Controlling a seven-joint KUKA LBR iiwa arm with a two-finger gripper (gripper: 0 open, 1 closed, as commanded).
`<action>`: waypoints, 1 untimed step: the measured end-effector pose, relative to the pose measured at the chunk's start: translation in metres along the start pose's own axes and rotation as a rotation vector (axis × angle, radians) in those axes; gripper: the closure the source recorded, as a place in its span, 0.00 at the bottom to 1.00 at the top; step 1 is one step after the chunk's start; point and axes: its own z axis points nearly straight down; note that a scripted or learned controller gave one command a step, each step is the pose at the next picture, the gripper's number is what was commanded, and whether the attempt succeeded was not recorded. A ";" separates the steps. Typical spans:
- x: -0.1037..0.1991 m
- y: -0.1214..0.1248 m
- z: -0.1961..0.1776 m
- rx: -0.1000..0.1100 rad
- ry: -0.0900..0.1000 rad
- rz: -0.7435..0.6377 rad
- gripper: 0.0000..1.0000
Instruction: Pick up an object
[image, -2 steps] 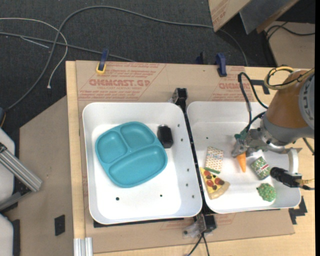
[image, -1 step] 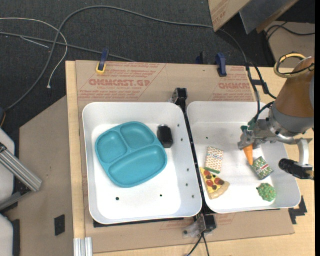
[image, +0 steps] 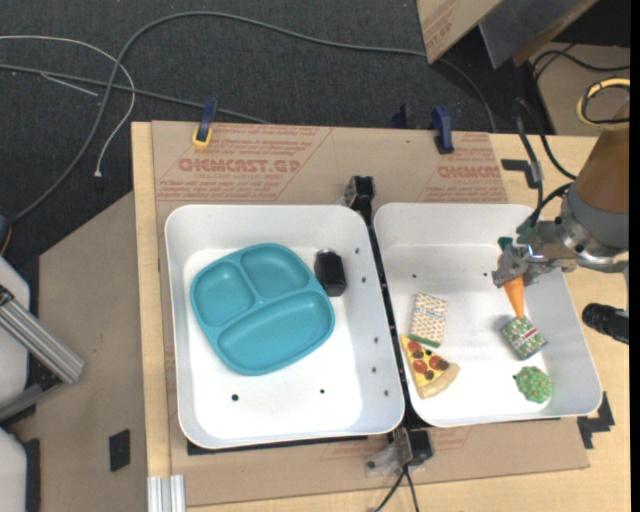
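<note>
A divided plate (image: 262, 307) is being held in the left bin (image: 190, 390), while toy foods are lying in the right bin (image: 450, 235).

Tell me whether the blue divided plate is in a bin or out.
In. The blue divided plate lies flat inside the left bin.

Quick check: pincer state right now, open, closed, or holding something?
Pincer: over the right bin, just above the orange carrot; open or closed cannot be told.
</note>
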 end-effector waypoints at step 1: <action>0.000 0.001 -0.019 0.003 0.001 0.000 1.00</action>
